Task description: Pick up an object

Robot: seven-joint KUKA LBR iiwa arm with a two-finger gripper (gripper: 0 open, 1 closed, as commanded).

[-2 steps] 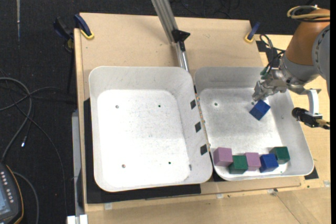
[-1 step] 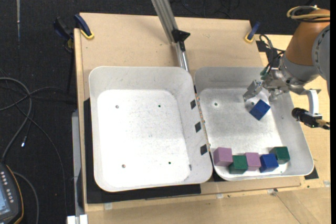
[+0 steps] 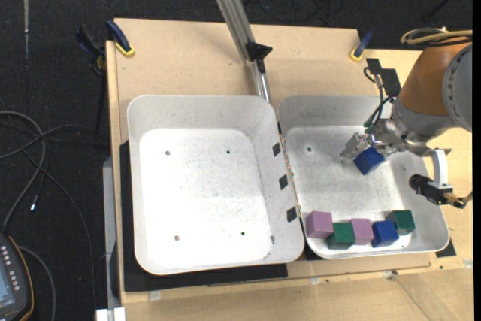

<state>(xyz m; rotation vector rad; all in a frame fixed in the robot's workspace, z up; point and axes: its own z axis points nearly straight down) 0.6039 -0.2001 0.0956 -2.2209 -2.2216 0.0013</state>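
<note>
Your two-finger gripper point(image 3: 366, 150) had closed on a small blue block point(image 3: 369, 160), above the right white bin point(image 3: 331, 128). It looked light, rigid and smooth, so you'd want opposite flat faces.

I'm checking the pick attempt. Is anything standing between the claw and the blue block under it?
Nothing visible does. The claw sits right at the blue block; the other blocks lie along the bin's near wall.

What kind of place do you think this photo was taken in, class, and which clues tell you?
Probably a robotics lab: a robot arm reaches over two white bins on a clamped wooden bench, small coloured blocks serve as test objects, and cables trail across the floor.
</note>
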